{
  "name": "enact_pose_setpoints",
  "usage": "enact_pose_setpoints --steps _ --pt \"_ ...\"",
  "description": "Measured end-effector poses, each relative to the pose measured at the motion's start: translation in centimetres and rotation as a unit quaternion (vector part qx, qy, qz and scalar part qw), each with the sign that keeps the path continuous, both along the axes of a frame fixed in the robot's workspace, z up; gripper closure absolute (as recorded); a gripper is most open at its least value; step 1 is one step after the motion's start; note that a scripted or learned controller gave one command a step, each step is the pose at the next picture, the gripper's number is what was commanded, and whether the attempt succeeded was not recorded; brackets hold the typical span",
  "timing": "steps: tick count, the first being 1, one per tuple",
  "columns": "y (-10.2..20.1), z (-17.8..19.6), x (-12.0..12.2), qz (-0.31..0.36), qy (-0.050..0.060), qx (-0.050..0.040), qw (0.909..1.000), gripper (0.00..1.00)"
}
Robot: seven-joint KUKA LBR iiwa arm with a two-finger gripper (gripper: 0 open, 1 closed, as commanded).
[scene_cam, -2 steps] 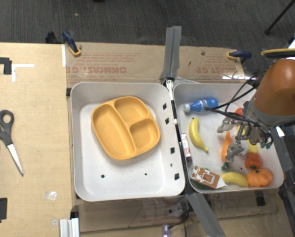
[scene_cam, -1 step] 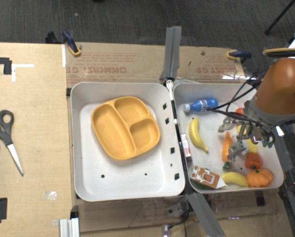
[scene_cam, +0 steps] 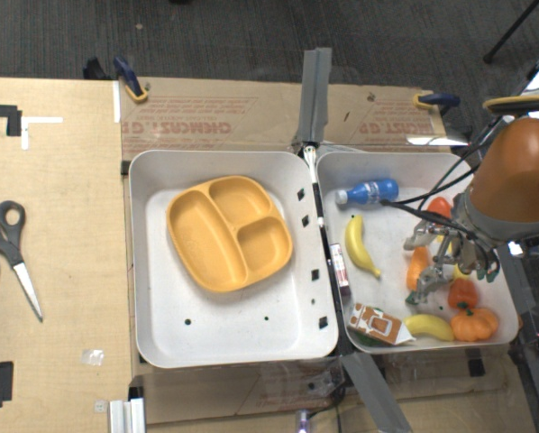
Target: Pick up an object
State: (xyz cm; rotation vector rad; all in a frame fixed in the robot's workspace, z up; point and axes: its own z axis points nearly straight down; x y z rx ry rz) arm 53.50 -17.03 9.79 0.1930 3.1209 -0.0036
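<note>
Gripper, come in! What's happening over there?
Gripper low in right bin, over orange carrot. Nothing seen held. Toys crowd close: tomato, banana.

Orange-banded grey arm, black cables, metal gripper.

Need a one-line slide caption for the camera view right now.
Gripper poised over toy food in the right bin; yellow divided plate sits in the left bin.

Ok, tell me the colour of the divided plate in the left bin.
Yellow-orange all over; the divided plate shows plainly in the camera view.
</note>
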Motion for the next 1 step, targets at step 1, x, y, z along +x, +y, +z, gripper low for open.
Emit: enact_pose_setpoints --steps 1 --pt "0.23 1.02 0.06 0.002 0.001 0.0014 1.0000 1.00"
